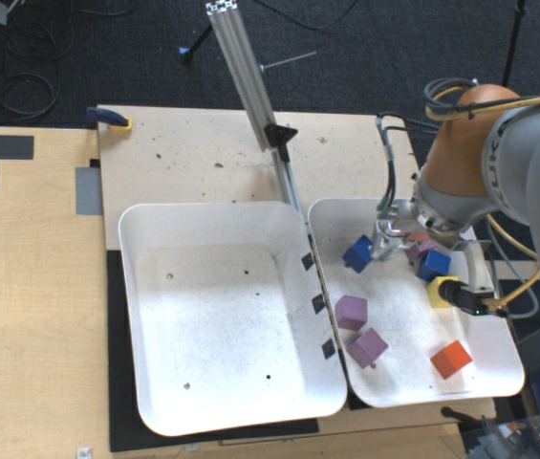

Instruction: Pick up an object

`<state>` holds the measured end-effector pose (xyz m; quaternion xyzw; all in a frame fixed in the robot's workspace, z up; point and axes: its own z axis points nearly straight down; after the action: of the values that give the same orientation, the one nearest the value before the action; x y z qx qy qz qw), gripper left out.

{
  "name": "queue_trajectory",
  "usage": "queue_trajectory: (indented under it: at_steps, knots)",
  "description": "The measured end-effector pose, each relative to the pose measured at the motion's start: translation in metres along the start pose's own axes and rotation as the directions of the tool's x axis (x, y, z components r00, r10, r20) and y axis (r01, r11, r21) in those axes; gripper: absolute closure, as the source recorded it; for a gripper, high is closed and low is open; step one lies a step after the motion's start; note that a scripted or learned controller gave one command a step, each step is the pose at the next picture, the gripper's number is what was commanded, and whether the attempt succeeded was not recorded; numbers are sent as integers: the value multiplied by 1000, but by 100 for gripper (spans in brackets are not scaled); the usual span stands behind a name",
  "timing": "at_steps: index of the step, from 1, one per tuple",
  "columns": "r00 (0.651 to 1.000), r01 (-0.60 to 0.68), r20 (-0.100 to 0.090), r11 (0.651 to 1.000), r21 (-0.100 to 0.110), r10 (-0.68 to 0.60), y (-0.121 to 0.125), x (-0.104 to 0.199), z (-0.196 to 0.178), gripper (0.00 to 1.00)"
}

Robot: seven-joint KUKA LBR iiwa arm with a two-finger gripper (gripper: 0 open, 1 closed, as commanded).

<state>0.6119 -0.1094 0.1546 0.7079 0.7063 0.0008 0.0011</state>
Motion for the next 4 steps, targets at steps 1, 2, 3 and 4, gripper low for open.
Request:
queue_trajectory:
  at_steps: [1, 2, 3, 4]
  knots:
    - [1000, 3, 0, 1000, -1, -3, 1, -3, -64, 100]
    - [1000, 4, 1, 1000, -1, -4, 1, -12, -113, 100]
    - [1000, 7, 0, 1000, 3, -7, 1, -12, -126, 100]
    - [1000, 6, -3, 1000, 8, -6, -12, 40, -106, 100]
